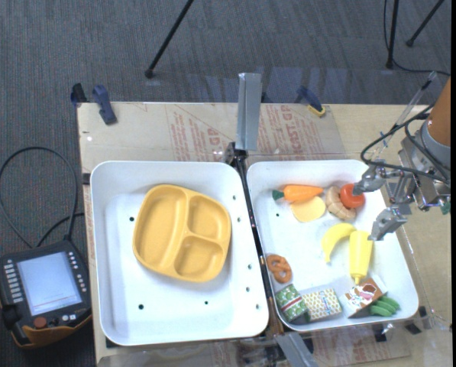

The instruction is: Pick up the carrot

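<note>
Two shallow white bins [105, 205] [407, 270], one yellow divided plate [183, 232], one orange carrot [302, 193], one yellow banana [336, 239], one brown pretzel [279, 267].

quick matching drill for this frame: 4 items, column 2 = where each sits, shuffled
Items
1. carrot
2. yellow divided plate
3. pretzel
4. banana

Places
A. in the left bin
B. right bin, far edge near the divider, leafy end toward the divider
C. right bin, middle, beside the yellow block
D. right bin, near the divider, just above the green patterned box

Pairs: 1-B, 2-A, 3-D, 4-C
</note>
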`<state>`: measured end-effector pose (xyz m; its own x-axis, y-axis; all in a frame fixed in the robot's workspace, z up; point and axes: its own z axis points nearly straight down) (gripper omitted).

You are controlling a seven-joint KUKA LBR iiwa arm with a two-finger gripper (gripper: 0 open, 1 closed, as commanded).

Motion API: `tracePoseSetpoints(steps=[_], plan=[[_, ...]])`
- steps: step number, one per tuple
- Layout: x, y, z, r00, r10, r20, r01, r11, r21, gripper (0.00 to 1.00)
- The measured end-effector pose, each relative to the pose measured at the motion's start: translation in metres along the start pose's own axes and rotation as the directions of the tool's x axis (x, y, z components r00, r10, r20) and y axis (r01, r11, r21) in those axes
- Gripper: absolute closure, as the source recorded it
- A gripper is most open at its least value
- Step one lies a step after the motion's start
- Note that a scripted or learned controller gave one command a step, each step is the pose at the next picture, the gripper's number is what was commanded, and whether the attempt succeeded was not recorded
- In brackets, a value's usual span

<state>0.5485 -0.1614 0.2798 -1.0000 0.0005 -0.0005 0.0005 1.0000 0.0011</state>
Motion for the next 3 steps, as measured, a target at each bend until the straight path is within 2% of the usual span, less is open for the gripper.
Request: tracePoseSetpoints(steps=[1, 2, 3], plan=[[-0.032, 0.01, 0.07, 0.996, -0.089, -0.007, 0.089, 0.996, -0.003, 0.0], [-0.033, 0.015, 0.195, 0.999, -0.039, -0.003, 0.039, 0.999, -0.002, 0.0], [-0.091, -0.047, 0.191, 0.977, 0.211, 0.003, -0.211, 0.977, 0.0, 0.0]])
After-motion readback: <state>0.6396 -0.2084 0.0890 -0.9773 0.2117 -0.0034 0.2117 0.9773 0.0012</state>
